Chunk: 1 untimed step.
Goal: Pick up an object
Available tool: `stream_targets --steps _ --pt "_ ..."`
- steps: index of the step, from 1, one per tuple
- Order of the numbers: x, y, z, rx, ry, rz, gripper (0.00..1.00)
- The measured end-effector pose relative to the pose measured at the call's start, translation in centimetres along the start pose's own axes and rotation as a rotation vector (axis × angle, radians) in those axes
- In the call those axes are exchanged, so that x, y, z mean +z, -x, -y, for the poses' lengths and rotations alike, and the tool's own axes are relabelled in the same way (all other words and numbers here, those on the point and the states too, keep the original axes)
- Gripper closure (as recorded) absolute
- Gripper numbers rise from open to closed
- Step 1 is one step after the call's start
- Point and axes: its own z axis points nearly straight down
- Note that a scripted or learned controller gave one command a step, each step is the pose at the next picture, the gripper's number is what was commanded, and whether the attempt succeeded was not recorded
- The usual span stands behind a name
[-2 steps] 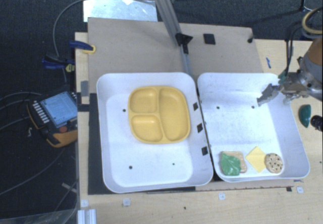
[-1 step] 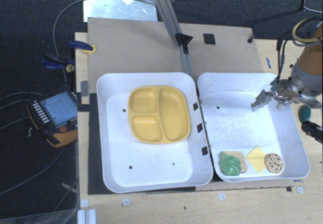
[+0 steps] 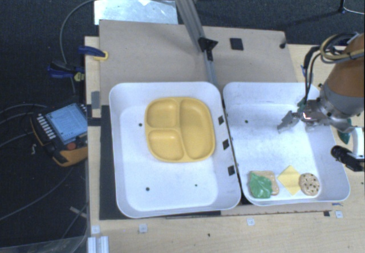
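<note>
Readable text: none anywhere in the view.
Handheld pendant [image 3: 64, 126]: its blue screen shows pale marks, too small and blurred to read.
Pendant keys: a row of small buttons by the screen, with no legible characters.
Yellow plate [image 3: 179, 129]: plain surface, no brand or number visible.
Left bin [image 3: 171, 189]: plain white with a few dark dots, no lettering.
Right bin [image 3: 256, 109]: plain white, no label.
Cookie [image 3: 309, 184]: speckled, no writing.
Black squares [image 3: 236, 44]: on the brown worktop [image 3: 148, 47] board, blank, no sign on them.
Arm casing [image 3: 345, 78]: no legible logo or marking.
</note>
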Motion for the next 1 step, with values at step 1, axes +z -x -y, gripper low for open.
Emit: stream_targets --steps 1 --pt "-1.33 0.03 -0.17 -0.001 0.007 0.002 1.0"
